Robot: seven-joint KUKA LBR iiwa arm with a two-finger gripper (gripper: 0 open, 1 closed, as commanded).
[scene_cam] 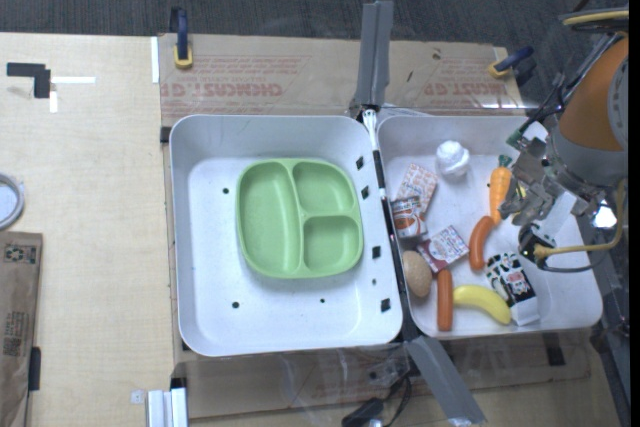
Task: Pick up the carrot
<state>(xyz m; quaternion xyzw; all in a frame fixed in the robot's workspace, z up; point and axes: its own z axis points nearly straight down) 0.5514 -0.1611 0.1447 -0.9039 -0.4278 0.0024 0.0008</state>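
Observation:
The carrot (498, 189), orange with a small green top, lies in the right bin (570, 317) near its far right side, pointing toward the front. My gripper (522, 198) hangs low over the bin just to the right of the carrot, close beside it. Whether it touches the carrot I cannot tell. The grey arm with its orange band (600, 105) comes in from the right.
Around the carrot in the right bin are a red sausage (481, 240), a second sausage (444, 300), a banana (482, 303), a small carton (513, 280), snack packets (418, 183), a can (405, 215) and a white item (452, 156). A green divided plate (298, 217) lies in the left bin (200, 245).

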